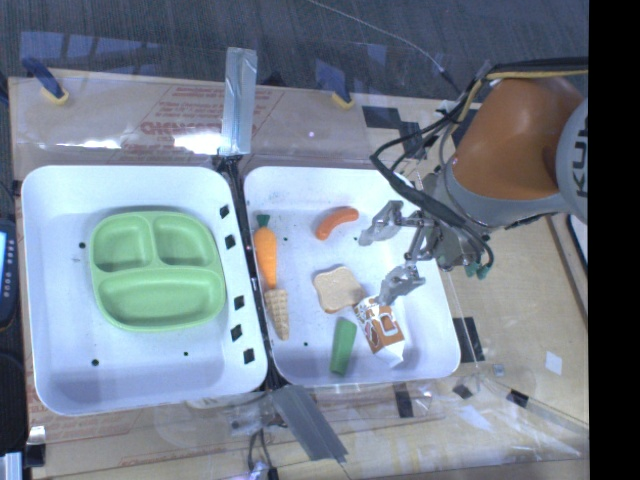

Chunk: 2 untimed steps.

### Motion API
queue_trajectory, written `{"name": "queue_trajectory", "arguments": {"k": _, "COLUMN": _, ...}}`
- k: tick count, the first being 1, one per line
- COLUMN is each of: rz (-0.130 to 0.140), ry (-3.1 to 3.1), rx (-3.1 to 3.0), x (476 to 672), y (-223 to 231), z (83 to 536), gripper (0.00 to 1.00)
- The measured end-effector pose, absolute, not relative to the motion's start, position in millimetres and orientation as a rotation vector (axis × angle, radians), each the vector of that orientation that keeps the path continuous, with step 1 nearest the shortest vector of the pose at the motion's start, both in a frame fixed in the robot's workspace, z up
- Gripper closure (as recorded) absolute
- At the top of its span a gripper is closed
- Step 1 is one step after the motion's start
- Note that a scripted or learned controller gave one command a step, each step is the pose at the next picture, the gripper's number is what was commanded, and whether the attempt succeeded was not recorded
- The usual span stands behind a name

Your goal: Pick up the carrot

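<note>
Hovering over the right side of the right bin (300, 183), the gripper (392, 252) has its two fingers (380, 224) spread wide apart, holding nothing. One fingertip sits just above a small packet (381, 328). Lying against that bin's left wall is the carrot (265, 254), well apart from the gripper.

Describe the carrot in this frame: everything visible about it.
The carrot is a small orange toy, plastic by its look, with a green top. It lies flat along the left wall of the right bin, green end toward the far side. Its near tip meets the corn cob. The gripper is apart from it, over the bin's right half.
</note>
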State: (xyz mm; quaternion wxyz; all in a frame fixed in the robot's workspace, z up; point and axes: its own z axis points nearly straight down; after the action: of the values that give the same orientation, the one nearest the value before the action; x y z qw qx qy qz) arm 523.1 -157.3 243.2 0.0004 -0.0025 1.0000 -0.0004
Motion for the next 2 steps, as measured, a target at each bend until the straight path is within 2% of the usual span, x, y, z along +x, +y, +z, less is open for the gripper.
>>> {"name": "queue_trajectory", "arguments": {"k": 1, "rz": 0.006, "ry": 3.152, "rx": 0.103, "x": 593.4, "y": -125.5, "z": 96.4, "gripper": 0.0}}
{"name": "queue_trajectory", "arguments": {"k": 2, "rz": -0.001, "ry": 3.138, "rx": 0.09, "x": 598.4, "y": -124.9, "z": 113.4, "gripper": 1.0}}
